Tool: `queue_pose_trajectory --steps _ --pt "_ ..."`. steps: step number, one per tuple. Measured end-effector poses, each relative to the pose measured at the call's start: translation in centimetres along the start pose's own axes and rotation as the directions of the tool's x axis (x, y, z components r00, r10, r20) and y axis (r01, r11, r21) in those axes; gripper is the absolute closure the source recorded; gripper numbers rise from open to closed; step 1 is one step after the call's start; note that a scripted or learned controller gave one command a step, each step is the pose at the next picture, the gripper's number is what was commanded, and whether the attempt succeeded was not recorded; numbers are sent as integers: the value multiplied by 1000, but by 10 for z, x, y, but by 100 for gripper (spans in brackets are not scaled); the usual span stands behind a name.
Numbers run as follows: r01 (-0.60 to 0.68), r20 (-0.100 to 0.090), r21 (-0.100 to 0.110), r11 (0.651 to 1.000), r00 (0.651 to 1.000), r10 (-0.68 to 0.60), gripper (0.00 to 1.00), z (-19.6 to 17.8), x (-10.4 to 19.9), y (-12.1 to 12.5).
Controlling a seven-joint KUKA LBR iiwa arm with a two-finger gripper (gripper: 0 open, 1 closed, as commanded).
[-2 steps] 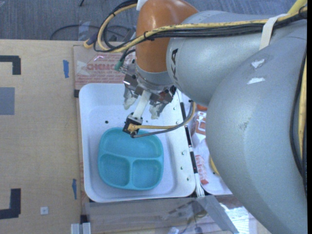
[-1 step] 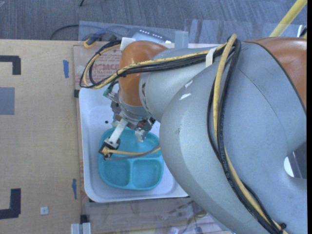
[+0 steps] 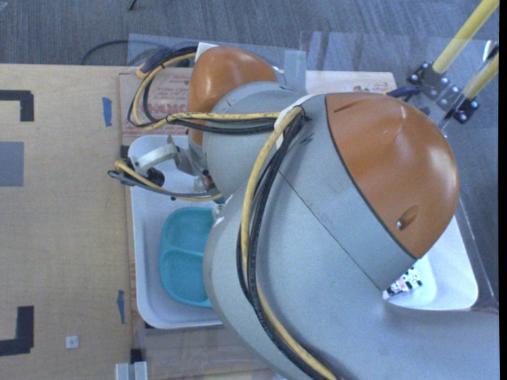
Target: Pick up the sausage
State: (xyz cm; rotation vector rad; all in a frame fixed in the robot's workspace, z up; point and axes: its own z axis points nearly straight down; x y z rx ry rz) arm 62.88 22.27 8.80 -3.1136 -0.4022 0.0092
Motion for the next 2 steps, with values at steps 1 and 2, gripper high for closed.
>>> queue_pose_trajectory --steps 1,2 --pt "-59 -12 -1 998 998 59 100 0 -8 -2" --pt "-42 -3 -3 999 999 42 100 -16 -17 7"
